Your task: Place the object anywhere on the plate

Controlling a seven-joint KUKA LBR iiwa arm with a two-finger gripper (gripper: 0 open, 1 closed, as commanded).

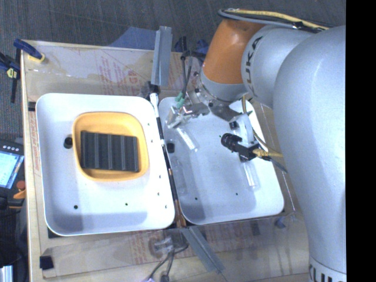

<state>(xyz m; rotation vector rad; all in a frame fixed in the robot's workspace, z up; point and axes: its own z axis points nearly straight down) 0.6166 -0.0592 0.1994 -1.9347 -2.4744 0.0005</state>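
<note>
Gripper (176, 117) of your grey arm hangs over the right white bin's (267, 201) far left corner; whether it grips anything, you cannot tell. Look left: the yellow rounded plate (108, 122) carries a dark ribbed rectangular block (110, 151) in the left white bin (59, 210).
</note>
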